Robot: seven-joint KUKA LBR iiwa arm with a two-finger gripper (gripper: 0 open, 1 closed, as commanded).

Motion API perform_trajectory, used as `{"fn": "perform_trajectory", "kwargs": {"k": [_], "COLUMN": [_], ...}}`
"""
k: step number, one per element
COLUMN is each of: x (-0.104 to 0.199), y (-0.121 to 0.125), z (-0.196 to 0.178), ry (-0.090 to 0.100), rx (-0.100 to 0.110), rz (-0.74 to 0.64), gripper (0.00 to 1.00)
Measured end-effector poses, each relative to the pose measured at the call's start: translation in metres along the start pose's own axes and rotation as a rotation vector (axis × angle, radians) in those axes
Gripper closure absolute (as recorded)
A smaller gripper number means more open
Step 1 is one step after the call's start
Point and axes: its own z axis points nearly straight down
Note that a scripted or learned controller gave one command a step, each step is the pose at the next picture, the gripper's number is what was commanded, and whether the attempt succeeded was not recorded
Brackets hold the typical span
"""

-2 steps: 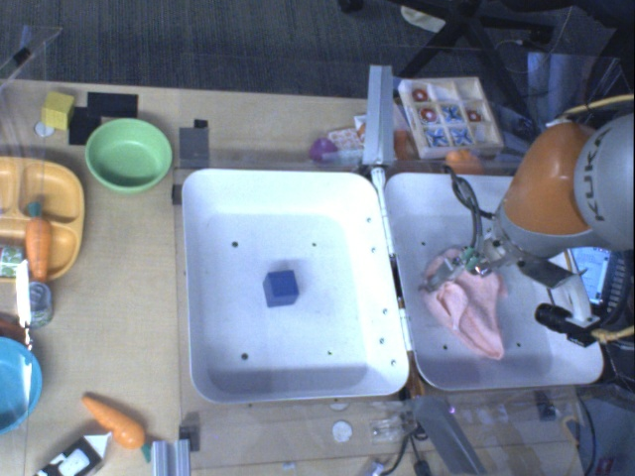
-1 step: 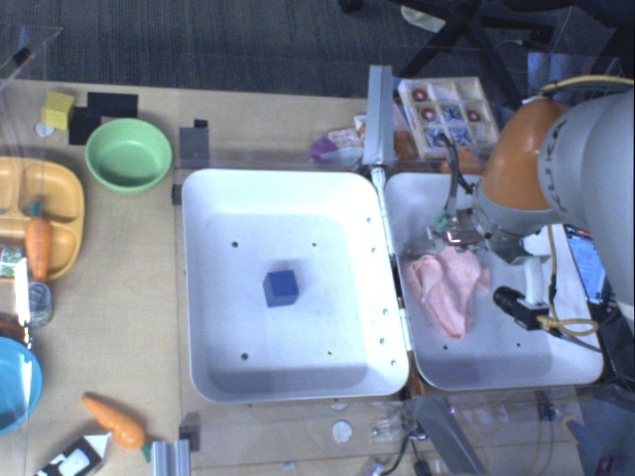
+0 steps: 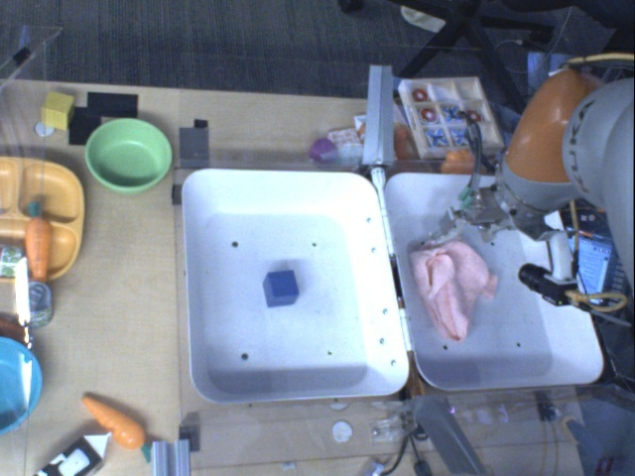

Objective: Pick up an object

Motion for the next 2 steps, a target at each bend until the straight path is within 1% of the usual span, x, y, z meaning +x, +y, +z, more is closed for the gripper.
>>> {"fn": "perform_trajectory", "kwargs": {"k": [1,2], "x": [0.023,0.015], "y": [-0.036,0.056], "z": [0.03,0.033], "ry": [-0.002,-0.001], "rx": [-0.01,-0.006], "rz": [-0.062,0.092], "gripper": [0.0,0.0]}}
